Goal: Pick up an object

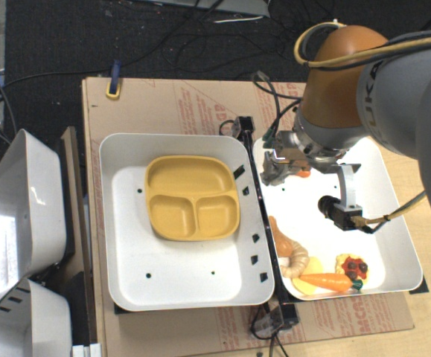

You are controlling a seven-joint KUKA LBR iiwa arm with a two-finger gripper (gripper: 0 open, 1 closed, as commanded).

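My gripper (278,168) hangs low over the far left part of the right bin (390,199), close to the wall shared with the left bin. A small orange object (302,173) peeks out from under the wrist, just right of the gripper. Whether it is touched I cannot tell. Several toy foods lie in the bin's near left corner: an orange carrot (325,281), a pale curled piece (297,257), an orange-tan piece (281,238), a yellow slice (313,265) and a small yellow item with red and green dots (353,266).
The left bin (126,274) holds a yellow divided plate (193,197). A black part with a cable (342,213) hangs from the arm over the middle of the right bin. Grey tubs (21,199) stand off the bench's left side. A yellow-handled tool (113,88) lies at the bench's far left corner.
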